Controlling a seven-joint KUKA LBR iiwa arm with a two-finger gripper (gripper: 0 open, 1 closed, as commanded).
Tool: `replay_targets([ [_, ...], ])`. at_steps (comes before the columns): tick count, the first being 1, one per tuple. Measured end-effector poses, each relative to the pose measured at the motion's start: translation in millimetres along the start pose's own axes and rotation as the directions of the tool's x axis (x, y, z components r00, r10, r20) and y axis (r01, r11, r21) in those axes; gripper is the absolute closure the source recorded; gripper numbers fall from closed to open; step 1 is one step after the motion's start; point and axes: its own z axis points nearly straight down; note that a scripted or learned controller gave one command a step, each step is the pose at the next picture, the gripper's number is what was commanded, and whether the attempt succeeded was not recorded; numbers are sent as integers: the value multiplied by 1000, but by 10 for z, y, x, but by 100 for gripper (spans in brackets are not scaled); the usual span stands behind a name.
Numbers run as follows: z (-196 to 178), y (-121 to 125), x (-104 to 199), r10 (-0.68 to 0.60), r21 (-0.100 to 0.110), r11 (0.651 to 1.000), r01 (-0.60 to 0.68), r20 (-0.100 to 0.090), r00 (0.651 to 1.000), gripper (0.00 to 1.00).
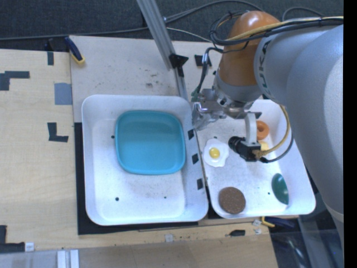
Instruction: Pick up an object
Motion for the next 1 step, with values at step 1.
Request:
replay_targets([
  [1, -148, 202, 499, 0, -1, 1000, 0, 0, 1000, 100],
])
